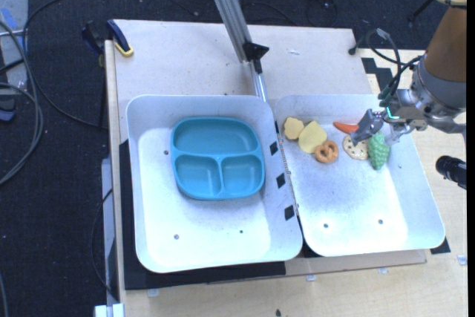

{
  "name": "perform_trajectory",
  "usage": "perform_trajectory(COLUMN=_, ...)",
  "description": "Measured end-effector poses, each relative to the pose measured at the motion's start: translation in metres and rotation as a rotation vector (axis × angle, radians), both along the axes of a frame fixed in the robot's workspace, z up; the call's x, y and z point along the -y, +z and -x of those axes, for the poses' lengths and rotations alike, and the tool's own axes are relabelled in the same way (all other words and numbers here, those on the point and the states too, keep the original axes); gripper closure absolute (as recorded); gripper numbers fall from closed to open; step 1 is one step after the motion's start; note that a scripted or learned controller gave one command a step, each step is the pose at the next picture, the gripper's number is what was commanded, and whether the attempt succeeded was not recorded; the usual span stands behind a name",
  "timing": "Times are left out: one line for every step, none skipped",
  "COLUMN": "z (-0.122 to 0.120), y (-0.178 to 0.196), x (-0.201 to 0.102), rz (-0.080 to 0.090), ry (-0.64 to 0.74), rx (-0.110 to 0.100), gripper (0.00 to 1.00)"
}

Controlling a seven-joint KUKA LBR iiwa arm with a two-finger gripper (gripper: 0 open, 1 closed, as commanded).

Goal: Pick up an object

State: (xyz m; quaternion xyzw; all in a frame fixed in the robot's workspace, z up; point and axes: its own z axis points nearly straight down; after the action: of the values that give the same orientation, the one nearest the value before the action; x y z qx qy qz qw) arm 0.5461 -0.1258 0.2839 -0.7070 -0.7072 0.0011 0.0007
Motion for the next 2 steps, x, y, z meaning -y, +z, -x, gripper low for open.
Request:
perform_trajectory(z=0.000, y=0.001, x=0.000, rz=0.000, ry=0.000, rx=0.002, gripper=0.00)
perform_trajectory(z=0.003, y=-0.053, x=-0.010, rz=-0.001, ry=-0.001, rx=-0.002, gripper=0.00)
